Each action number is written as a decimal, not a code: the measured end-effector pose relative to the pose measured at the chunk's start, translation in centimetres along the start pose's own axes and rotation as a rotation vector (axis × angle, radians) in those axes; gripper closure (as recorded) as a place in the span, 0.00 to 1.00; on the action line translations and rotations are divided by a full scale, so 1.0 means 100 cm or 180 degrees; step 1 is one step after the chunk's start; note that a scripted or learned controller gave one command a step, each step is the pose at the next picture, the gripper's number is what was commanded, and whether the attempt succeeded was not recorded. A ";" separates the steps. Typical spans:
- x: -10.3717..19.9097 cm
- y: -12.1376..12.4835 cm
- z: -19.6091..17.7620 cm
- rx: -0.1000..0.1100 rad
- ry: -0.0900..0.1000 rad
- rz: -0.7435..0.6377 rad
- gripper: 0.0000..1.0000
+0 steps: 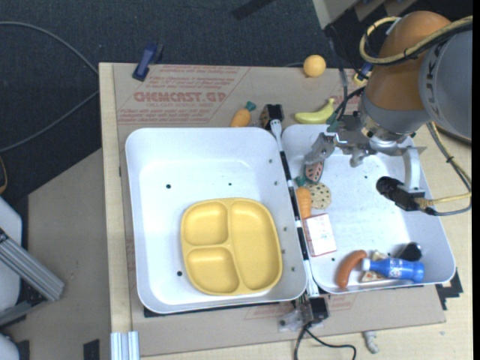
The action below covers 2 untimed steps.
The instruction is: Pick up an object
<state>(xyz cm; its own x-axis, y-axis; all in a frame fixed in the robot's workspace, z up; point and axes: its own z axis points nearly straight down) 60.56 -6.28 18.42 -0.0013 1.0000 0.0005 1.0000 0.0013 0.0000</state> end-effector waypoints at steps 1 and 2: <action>-0.033 0.007 0.098 0.0012 -0.0001 0.0008 0.00; -0.038 -0.033 0.100 0.0006 0.0000 0.0007 0.00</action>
<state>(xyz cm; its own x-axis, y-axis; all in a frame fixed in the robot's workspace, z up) 57.24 -10.07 8.43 0.0010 1.0000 0.0005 1.0000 -0.0010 -0.0018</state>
